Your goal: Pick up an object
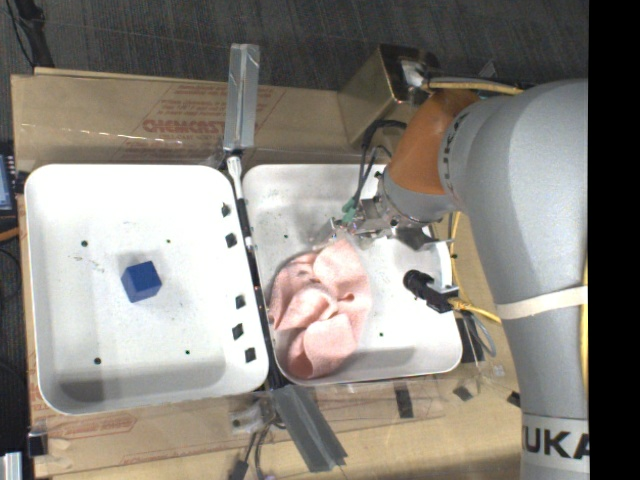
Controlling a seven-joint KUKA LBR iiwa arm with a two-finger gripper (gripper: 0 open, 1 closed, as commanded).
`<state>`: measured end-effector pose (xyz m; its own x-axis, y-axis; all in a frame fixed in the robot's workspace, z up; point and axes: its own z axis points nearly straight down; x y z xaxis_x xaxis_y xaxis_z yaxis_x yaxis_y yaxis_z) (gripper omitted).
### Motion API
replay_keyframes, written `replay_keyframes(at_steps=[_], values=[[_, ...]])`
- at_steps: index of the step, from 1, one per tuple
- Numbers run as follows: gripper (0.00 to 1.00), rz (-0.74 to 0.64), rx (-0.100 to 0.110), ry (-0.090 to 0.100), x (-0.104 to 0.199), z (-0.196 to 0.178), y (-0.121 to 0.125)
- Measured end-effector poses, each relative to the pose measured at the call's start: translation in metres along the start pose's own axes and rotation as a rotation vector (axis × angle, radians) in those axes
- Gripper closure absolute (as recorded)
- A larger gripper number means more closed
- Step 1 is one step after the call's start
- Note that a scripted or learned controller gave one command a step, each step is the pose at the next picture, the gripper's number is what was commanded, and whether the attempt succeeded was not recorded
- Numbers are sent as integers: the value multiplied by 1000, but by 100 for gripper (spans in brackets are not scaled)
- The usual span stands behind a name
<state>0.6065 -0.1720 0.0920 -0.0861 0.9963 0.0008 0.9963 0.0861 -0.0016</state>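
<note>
The arm reaches in from the right of the frame, its gripper low at the upper middle of the right bin, touching the top edge of a pink cloth (grip cannot be told). A blue cube sits in the left bin.

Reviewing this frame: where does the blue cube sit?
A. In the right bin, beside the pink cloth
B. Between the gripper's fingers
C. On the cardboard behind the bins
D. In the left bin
D. The blue cube lies alone on the floor of the left bin, while the pink cloth lies in the right bin, where the gripper is.
</note>
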Motion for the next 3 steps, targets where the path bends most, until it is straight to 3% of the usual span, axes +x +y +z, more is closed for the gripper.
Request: replay_keyframes(at_steps=[1,2,3], values=[[100,-10,2,1,3,-10,1],[100,-131,-1,0,92,-102,53],[100,-379,-2,-1,123,-116,61]])
